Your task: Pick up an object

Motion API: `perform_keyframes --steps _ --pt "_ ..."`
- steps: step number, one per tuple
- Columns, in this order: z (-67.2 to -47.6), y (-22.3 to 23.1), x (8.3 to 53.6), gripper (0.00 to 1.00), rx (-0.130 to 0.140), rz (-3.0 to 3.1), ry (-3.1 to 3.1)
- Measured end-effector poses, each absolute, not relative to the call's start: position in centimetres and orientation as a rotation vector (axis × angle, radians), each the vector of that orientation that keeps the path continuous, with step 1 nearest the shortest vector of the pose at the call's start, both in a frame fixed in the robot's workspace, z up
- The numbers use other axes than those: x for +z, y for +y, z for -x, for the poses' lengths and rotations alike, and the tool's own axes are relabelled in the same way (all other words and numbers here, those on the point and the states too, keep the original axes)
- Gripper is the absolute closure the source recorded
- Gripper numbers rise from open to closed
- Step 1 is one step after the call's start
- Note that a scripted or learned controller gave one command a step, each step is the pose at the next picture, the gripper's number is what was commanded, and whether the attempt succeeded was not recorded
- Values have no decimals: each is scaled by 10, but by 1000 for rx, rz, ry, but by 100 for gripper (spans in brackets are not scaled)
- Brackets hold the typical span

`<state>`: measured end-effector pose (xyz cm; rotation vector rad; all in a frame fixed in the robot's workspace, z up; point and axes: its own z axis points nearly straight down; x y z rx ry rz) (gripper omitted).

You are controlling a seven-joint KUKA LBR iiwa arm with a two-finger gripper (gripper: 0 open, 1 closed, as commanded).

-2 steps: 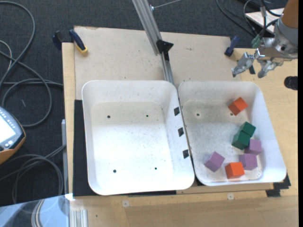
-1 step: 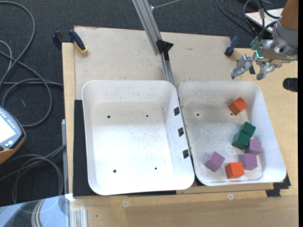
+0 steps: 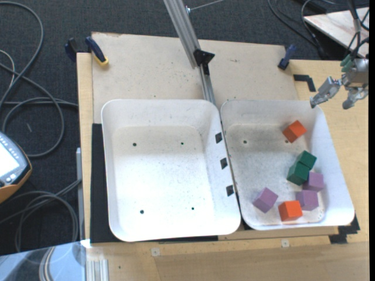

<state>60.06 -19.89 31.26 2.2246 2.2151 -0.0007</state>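
The two-finger metal gripper (image 3: 336,94) hangs at the right edge of the view, at about two o'clock from the centre of the right shallow white plastic bin (image 3: 333,157), just past that bin's far right corner. Its fingers (image 3: 322,93) stand spread apart with nothing between them.

The objects all lie in the right bin. An orange foam cube (image 3: 294,131) sits alone at about one o'clock of the bin floor, near the gripper but apart from it. A dark green foam block (image 3: 302,167) lies at three o'clock, touching a purple foam cube (image 3: 315,181) just below it. Another purple cube (image 3: 307,199) sits at five o'clock, beside a second orange cube (image 3: 290,210). A third purple cube (image 3: 265,199) rests at six o'clock, a little apart from these.

The left shallow white plastic bin (image 3: 117,122) lies at nine o'clock from the right one, their rims meeting.
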Motion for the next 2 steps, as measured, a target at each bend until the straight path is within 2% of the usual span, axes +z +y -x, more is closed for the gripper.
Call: perform_keyframes --steps 1,2 --pt "-617 -195 232 0 -6 -2226 2228" --pt "-583 -206 307 0 5 -2217 2214"
